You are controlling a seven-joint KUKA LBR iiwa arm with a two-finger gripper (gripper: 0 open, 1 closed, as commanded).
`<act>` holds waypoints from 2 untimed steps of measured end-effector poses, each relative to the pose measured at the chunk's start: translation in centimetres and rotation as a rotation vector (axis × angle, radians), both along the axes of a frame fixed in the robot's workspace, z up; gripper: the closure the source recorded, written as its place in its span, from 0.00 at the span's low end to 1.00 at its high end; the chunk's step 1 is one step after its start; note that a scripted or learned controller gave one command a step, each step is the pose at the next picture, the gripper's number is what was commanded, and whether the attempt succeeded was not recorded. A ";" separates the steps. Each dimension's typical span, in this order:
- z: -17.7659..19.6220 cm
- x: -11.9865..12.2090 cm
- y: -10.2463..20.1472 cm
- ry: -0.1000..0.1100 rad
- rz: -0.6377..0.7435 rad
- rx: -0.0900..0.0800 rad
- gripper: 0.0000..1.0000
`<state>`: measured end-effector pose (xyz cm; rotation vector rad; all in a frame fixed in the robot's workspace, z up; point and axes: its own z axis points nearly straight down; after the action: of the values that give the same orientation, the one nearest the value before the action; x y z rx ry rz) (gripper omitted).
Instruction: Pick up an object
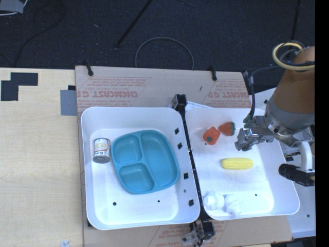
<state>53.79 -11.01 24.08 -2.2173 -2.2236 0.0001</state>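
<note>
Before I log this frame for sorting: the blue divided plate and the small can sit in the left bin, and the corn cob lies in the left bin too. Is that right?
Not quite. The blue divided plate and the small can do sit in the left bin, but the corn cob lies in the right bin, as the camera view shows.

Even overhead light, soft shadows (slight blur), dark background.

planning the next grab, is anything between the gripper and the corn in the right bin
Nothing visible. The gripper hangs just above and right of the corn, with bare bin floor between them. The two orange toys lie to the left, off that path.
</note>
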 end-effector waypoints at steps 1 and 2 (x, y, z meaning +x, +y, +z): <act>-0.5 1.3 4.0 0.001 0.000 -0.001 1.00; -1.5 3.9 8.4 0.001 -0.003 -0.001 1.00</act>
<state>57.68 -2.56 22.58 -2.2201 -2.2208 0.0023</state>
